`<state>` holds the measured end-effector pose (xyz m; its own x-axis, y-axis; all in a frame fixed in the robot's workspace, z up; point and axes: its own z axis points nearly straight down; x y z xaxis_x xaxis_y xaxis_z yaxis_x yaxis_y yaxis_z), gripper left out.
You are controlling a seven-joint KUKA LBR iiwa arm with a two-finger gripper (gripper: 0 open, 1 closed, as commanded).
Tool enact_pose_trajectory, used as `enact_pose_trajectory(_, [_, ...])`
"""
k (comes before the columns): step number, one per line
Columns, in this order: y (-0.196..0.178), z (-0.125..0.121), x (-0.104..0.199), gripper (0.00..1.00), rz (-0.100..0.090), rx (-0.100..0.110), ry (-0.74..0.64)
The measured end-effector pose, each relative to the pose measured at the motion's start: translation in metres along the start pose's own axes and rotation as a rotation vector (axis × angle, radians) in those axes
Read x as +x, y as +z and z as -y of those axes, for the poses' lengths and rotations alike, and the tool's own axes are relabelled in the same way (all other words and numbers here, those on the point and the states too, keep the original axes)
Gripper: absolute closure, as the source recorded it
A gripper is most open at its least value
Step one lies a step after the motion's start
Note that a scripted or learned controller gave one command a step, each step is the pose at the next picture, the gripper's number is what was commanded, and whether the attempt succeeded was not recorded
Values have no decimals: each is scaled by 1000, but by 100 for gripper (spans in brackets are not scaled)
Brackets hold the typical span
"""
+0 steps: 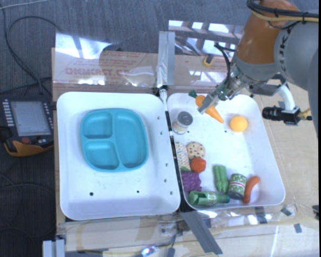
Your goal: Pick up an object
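My gripper (206,105) hangs over the back of the right bin (265,159), right at a toy carrot (213,111) that lies there with its green top toward the back left. The fingertips are at the carrot's thick end. An orange ball (238,123) rests a little to the right of the carrot. A small jar with a silver lid (181,120) stands just left of the gripper.
The left bin (69,197) holds a blue divided plate (115,138). Toward the right bin's front lie a cracker (195,150), a tomato (198,165), purple grapes (190,181), a green bottle (208,198), a green pepper (220,178), a can (236,186) and a sausage (251,188).
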<state>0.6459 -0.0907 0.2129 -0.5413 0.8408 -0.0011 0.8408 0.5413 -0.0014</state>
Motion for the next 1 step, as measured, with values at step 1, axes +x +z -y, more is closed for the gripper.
enact_pose_trajectory(1, [25,-31,6,100,0,2,177])
